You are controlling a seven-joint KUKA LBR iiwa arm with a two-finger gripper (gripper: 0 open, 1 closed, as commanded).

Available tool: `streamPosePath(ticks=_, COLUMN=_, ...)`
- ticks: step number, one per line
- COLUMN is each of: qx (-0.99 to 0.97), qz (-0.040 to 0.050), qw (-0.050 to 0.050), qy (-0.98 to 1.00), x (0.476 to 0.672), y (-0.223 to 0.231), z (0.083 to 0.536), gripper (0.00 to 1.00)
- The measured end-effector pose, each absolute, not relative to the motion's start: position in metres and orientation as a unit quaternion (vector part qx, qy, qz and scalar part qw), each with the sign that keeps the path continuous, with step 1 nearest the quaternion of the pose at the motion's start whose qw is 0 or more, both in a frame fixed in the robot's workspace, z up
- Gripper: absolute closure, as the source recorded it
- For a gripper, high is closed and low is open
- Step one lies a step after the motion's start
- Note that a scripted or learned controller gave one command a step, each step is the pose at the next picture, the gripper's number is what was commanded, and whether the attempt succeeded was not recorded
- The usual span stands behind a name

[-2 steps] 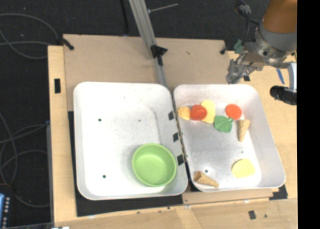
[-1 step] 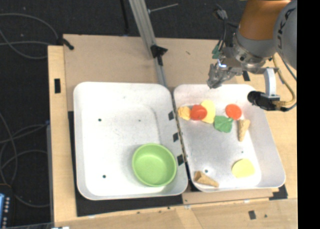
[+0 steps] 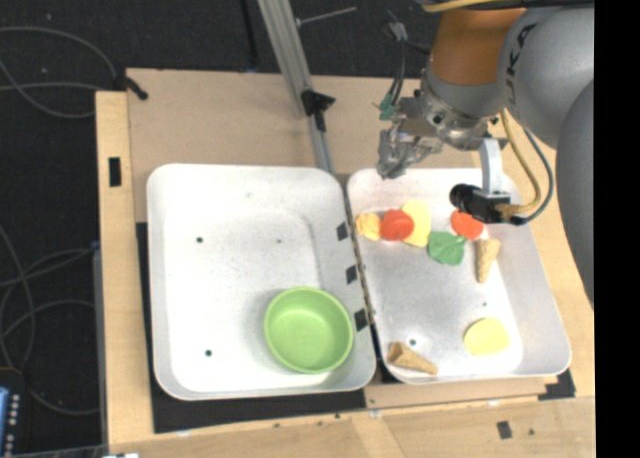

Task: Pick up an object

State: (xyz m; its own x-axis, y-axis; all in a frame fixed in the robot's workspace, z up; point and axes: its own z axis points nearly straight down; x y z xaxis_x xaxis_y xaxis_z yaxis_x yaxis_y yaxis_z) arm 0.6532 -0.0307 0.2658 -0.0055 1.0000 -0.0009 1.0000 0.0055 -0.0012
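Clearly the nearest candidates are the small toy foods clustered in the upper part of the right white plastic bin point(image 3: 520, 331): a round red tomato-like piece point(image 3: 397, 225) touching a pale yellow lumpy piece point(image 3: 416, 214), with a small yellow-orange piece point(image 3: 368, 226) just left of them and a green leaf-shaped piece point(image 3: 446, 248) just to their right. They look like hollow plastic, so probably light, stiff and somewhat slippery; the red round one would likely roll unless taken across its middle, while the flatter green piece offers thin edges that may be harder to catch. A tan cone-shaped piece point(image 3: 486, 258) lies right of the green one, a second tan cone point(image 3: 411, 357) sits near the bin's lower edge, and a flat yellow disc point(image 3: 486, 337) lies at lower right. Another red piece point(image 3: 466, 224) is partly hidden behind black hardware on the arm. The two-finger gripper point(image 3: 396, 162) hangs above the bin's upper left corner, above the cluster; nothing is visibly held, and I cannot tell how its jaws stand. In the left white plastic bin point(image 3: 200, 206), a lime-green round bowl point(image 3: 308, 330) sits toward the lower right.
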Motion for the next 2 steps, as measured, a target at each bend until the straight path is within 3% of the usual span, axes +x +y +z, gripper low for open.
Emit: streamPosePath(ticks=2, qx=-0.704, qz=-0.0009, qw=0.0, qy=-0.71, x=0.647, y=0.082, z=0.257, gripper=1.0)
